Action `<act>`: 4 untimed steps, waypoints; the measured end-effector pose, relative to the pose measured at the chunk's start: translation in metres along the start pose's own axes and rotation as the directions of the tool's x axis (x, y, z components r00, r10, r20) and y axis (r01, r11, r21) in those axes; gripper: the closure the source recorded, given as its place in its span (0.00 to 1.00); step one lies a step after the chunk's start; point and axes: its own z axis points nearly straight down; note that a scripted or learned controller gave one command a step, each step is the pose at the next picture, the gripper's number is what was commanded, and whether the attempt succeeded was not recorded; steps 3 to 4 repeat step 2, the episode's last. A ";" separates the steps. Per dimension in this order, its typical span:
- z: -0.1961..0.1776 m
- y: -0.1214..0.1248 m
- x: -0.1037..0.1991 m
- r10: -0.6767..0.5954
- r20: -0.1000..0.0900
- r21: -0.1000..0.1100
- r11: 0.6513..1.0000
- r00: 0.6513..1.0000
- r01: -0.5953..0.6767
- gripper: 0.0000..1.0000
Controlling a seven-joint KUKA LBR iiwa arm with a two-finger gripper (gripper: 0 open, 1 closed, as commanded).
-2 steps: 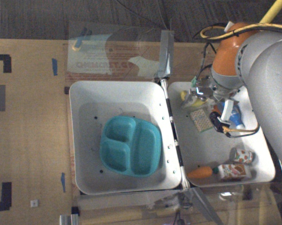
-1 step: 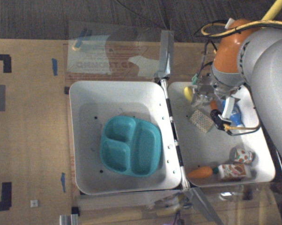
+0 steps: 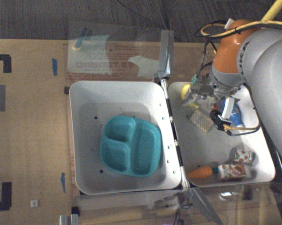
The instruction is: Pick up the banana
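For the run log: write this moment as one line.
target: banana, right bin far-left corner | gripper: over banana, grasp unconfirmed | left bin: teal tray | task: not done

The 2 bins (image 3: pixel 117 90) look smooth white plastic; the teal tray (image 3: pixel 130 146) matt plastic; the surface (image 3: pixel 28 139) bare, wood-like board.

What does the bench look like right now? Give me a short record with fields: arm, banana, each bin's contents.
arm: tool low over the right bin's far left corner
banana: yellow piece beside the tool; grasp cannot be told
left bin: teal divided tray
right bin: carrot, small carton, patterned cup, checkered pad, blue packet
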 end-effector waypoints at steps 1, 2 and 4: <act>-0.011 0.001 0.000 -0.002 0.003 -0.003 1.000 1.000 0.002 1.00; -0.011 0.001 0.001 -0.003 0.002 -0.002 1.000 1.000 0.003 0.00; -0.011 0.001 0.001 -0.003 0.002 -0.002 1.000 1.000 0.003 0.00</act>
